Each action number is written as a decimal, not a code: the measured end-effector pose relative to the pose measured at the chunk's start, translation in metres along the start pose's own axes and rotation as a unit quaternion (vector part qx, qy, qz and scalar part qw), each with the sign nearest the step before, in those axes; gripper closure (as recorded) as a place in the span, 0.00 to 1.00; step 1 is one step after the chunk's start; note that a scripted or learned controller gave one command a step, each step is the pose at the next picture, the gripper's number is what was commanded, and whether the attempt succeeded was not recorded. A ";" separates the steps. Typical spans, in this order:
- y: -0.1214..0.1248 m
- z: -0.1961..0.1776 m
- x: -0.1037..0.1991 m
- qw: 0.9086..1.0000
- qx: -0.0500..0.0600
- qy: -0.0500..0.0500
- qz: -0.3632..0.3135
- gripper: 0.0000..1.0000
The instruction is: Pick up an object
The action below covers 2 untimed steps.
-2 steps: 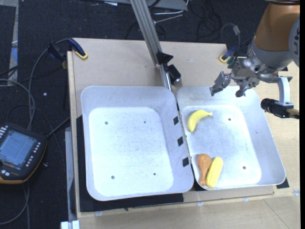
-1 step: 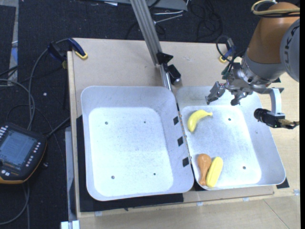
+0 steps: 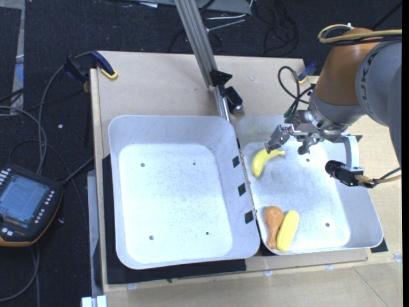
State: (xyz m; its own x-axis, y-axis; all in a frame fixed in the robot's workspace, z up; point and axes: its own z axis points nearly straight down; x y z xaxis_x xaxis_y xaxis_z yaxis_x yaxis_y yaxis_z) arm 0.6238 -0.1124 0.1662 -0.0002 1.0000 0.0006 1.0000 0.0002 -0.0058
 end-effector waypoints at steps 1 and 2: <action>-0.001 0.046 0.008 1.000 -0.001 0.000 0.000 0.00; 0.000 0.034 0.007 1.000 -0.003 -0.001 0.000 1.00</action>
State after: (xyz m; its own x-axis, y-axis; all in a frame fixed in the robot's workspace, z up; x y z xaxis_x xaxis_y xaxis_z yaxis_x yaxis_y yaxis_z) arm 0.6240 -0.1049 0.1327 0.0000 1.0000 -0.0004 1.0000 0.0000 0.0006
